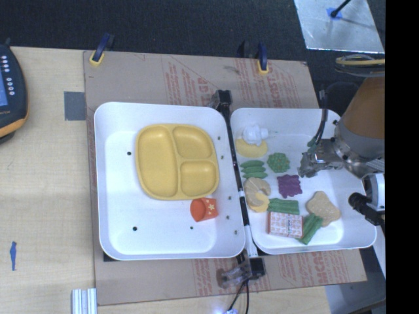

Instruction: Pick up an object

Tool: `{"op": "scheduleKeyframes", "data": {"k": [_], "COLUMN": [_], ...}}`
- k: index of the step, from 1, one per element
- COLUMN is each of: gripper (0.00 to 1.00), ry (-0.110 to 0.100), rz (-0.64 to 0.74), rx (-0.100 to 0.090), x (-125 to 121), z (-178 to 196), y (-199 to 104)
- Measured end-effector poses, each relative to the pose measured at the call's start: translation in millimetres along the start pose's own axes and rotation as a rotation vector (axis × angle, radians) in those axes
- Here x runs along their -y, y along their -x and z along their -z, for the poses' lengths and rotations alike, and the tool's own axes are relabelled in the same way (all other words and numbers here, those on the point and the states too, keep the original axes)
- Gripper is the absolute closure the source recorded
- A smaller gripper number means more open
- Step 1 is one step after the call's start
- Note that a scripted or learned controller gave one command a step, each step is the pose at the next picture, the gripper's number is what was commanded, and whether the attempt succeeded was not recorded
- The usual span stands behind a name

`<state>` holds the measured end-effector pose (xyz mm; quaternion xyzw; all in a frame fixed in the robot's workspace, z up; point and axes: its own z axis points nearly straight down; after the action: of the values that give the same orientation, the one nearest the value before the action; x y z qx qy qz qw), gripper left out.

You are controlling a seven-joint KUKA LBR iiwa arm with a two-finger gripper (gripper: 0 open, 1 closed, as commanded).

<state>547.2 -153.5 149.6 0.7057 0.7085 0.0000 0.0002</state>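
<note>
Smooth yellow 3-compartment plate point(177, 160)

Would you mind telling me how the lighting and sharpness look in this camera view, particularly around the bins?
Camera view: soft, even light; the left bin has a brighter patch beside the yellow tray; the right bin is near-white where bare; overall slightly soft, small toy food lacks detail; the gripper is dim and indistinct.

Left of the gripper point(313, 164), the purple piece point(289, 185) and green pieces point(278, 161) crowd close; bare bin floor point(294, 126) lies behind.
</note>
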Motion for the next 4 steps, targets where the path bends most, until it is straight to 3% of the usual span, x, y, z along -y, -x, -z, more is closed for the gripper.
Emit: {"op": "scheduleKeyframes", "data": {"k": [1, 2, 3, 4], "gripper": [1.00, 1.00, 1.00, 0.00], "ry": [-0.008, 0.002, -0.004, -0.004], "rz": [0.000, -0.003, 0.006, 0.002], "rx": [-0.001, 0.002, -0.003, -0.001], "x": [8.5, -5.5, -28.6, -27.7], "z": [-41.5, 11.5, -12.6, -11.4], "y": [2.5, 33.4, -20.0, -16.6]}}
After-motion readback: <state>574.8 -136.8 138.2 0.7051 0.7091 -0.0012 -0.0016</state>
